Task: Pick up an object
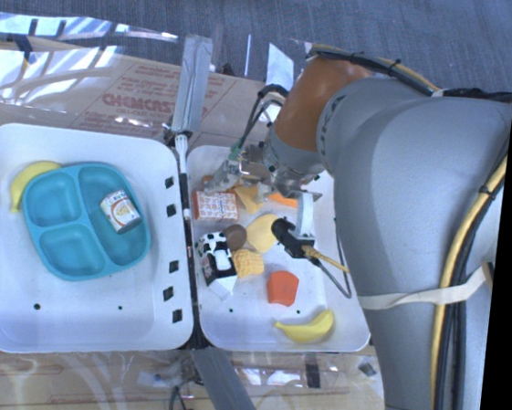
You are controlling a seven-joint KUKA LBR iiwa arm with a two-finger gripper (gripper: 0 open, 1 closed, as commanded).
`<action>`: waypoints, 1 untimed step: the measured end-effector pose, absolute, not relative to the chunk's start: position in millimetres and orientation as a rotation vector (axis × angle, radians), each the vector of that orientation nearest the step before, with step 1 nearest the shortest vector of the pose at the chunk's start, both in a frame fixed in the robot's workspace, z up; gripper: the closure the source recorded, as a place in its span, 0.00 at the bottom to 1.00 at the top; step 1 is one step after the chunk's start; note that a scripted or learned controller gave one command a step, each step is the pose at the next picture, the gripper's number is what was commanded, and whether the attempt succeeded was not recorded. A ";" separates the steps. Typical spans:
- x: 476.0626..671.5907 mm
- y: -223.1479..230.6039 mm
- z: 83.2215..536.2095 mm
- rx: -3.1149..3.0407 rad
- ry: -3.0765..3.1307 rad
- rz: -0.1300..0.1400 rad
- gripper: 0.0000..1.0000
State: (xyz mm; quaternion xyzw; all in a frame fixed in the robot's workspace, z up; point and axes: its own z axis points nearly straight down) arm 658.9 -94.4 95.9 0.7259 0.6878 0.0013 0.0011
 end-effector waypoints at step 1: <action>665.0 -95.1 116.9 2.261 2.154 0.022 1.00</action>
